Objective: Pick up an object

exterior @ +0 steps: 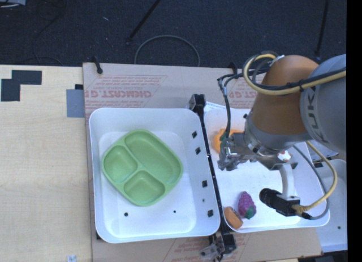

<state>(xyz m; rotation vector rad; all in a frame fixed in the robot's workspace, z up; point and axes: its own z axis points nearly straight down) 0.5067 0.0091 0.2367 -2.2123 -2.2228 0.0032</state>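
Observation:
My gripper [228, 158] hangs low over the left part of the right bin [266, 221], under the bulky orange-banded wrist. Just to its upper left, an orange object [218, 139] lies against the bin's left wall, partly hidden by the gripper. A purple bunch of grapes [246, 204] rests near the bin's front edge, below the gripper and apart from it. Beside the grapes, at the front left corner, lies a small orange and tan object [231, 217].
The left bin [113, 221] holds a green divided plate [141, 166]. A black-clipped divider [205, 164] separates the two bins. The arm covers much of the right bin's back and middle.

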